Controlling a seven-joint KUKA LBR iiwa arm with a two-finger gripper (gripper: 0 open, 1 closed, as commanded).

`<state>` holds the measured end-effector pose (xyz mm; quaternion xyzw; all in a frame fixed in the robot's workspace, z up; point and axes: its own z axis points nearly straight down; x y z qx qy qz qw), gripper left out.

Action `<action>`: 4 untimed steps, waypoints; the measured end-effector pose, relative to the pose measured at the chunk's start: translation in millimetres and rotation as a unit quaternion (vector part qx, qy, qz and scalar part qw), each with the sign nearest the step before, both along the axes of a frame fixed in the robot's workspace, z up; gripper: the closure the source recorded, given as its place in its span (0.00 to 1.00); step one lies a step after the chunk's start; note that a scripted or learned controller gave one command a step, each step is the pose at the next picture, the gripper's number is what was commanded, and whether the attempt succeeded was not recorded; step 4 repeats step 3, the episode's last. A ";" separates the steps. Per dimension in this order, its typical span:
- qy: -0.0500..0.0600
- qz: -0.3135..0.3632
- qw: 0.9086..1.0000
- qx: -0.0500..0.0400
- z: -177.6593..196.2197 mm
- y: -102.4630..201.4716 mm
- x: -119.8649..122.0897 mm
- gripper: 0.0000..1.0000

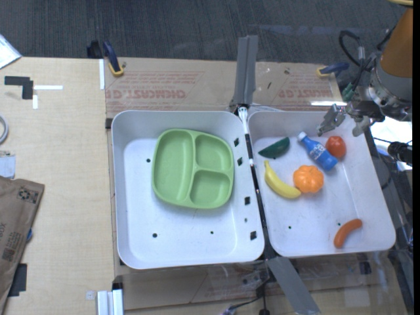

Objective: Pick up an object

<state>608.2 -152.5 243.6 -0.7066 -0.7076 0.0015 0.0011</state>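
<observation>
Left bin (pixel 131 241), shallow white plastic: carrying a pale green three-compartment plate (pixel 193 168), lying flat toward the bin's upper middle.

Right bin (pixel 367 241), shallow white plastic, sitting edge to edge with the left one on the table: holding the loose candidates for the pick. A dark green pepper-like piece (pixel 275 147) is lying near the upper left corner. A yellow toy banana (pixel 279 183) is curving below it, its lower end just beside a round orange fruit (pixel 308 179). A small blue bottle with a white cap (pixel 317 152) is lying tilted above the orange fruit, near a small red tomato-like ball (pixel 336 146). An orange sausage-shaped piece (pixel 347 233) is resting well apart from the rest, near the lower right corner.

Tool (pixel 348 118): hanging over the upper right part of the right bin, above the red ball and bottle; fingers spread apart, nothing between them.

Handling note: the red ball and the bottle are lying close together, so a descent here is risking a nudge of both. Centring squarely over one item, fingers straddling its narrow width, looks advisable; the isolated sausage piece is offering the cleanest approach.
</observation>
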 end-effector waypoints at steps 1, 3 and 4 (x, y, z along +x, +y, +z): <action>-0.002 0.025 1.000 0.000 -151.9 -23.6 17.4 0.00; -0.001 -0.114 0.994 -0.001 -66.6 41.5 19.3 1.00; -0.001 -0.114 0.994 -0.001 -66.6 41.5 19.3 1.00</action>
